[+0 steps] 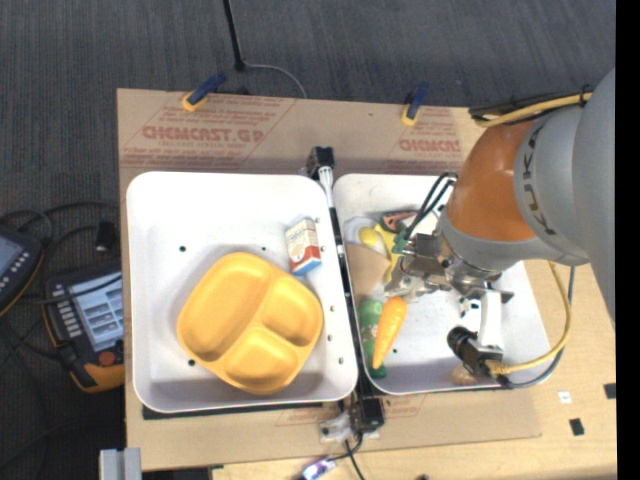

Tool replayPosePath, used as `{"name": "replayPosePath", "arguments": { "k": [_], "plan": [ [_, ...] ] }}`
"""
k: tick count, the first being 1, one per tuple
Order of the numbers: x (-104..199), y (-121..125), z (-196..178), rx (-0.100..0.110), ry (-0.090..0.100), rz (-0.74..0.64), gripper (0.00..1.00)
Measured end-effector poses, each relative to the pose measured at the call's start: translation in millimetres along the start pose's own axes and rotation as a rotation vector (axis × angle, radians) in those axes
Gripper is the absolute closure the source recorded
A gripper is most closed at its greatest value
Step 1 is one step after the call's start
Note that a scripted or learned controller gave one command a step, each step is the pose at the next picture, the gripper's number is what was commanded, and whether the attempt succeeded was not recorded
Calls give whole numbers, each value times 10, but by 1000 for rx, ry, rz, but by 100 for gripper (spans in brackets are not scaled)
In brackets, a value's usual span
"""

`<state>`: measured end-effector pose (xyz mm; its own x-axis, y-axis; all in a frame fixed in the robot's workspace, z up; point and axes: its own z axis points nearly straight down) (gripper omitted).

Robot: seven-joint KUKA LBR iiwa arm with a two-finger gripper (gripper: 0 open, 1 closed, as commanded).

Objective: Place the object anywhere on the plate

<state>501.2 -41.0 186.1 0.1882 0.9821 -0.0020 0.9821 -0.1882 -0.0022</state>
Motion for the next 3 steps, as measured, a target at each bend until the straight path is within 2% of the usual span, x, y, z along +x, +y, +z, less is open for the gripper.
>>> {"name": "replayPosePath", "arguments": {
  "k": [1,2,3],
  "plan": [
    [0,0,0,0,0,0,0],
    [85,-199,22,-1,1,-489,0],
    [84,-196,-72,0,1,-488,100]
  ]
}}
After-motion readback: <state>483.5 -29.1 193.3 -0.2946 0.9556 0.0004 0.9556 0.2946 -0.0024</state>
